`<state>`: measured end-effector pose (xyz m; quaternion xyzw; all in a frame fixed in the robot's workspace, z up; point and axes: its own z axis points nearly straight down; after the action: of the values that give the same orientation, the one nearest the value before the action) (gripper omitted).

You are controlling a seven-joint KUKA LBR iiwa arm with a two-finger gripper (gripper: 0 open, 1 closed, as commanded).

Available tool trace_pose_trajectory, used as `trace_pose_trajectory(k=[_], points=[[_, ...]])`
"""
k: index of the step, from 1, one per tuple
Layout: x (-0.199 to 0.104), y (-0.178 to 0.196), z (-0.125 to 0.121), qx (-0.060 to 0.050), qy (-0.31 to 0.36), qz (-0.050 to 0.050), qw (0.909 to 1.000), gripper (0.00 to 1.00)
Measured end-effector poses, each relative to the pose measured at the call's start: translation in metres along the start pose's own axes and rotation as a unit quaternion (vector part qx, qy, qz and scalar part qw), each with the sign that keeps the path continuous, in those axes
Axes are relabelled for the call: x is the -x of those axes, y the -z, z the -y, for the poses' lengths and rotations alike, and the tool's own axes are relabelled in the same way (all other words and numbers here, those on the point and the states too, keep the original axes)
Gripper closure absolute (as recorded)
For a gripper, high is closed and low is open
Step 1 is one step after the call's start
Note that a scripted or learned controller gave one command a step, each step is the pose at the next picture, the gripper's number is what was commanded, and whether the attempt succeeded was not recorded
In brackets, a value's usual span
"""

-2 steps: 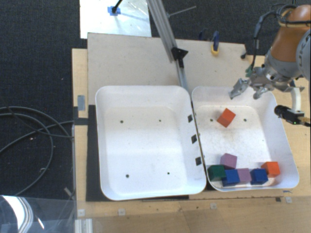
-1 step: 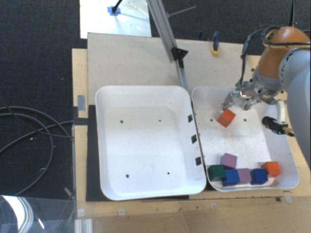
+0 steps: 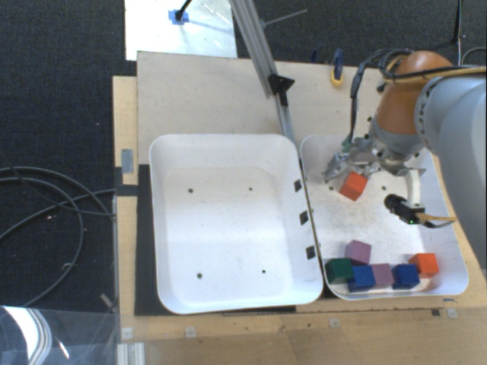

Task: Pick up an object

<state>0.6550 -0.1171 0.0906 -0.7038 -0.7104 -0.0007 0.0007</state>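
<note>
My gripper [image 3: 349,173] hangs over the upper part of the right bin [image 3: 445,238], reaching in from the right under the orange band of the arm. Its fingers are shut on a tilted orange-red block [image 3: 353,188], which sits just below the fingertips and looks raised off the bin floor. Several more blocks lie along the bin's near edge: a purple one [image 3: 358,251], a dark green one [image 3: 339,269], a blue one [image 3: 362,278], a mauve one [image 3: 381,274], another blue one [image 3: 405,276] and an orange one [image 3: 425,264].
The left bin [image 3: 228,219] sits beside the right one, their rims meeting near the middle. A slanted metal pole [image 3: 259,44] crosses the bench top behind the bins. A black cable end [image 3: 399,207] hangs by the arm above the right bin.
</note>
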Motion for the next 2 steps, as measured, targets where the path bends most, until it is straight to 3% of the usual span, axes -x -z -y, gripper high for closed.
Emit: trace_pose_trajectory(k=[1,2], points=[[0.012,0.000,0.044,-0.001,-0.005,0.001,1.0000,0.00],[0.066,0.001,-0.002,0.003,-0.005,0.003,1.0000,0.00]])
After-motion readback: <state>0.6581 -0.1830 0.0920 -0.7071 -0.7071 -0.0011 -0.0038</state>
